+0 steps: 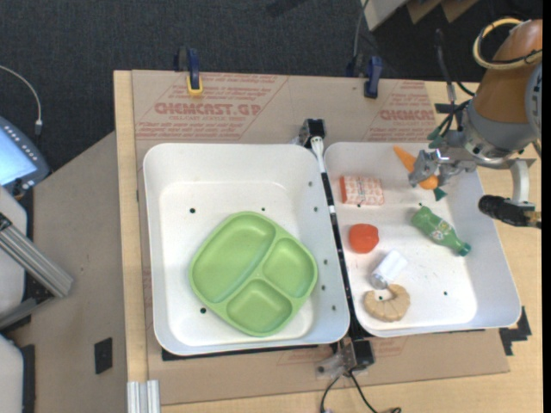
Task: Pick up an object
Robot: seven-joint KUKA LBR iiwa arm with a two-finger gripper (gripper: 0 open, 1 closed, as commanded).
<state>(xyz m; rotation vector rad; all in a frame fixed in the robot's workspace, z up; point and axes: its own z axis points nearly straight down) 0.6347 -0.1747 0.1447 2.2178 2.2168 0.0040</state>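
Observation:
The right bin (491,304) holds several small things. An orange carrot-shaped piece (403,156) lies at its far side, and my gripper (428,174) hangs right beside it, low over the bin. More orange shows directly under the gripper. A green bottle (439,231) lies just in front of the gripper. A pink and white packet (362,190), a red round piece (363,237), a white block (389,267) and a tan pastry ring (387,304) sit toward the bin's left and near side.
The left bin (172,179) holds a green divided plate (252,271). A black divider strip (329,205) runs between the bins. The arm's grey wrist and orange band (504,93) stand over the far right corner. Blue clamps (193,67) hold the cardboard at the back.

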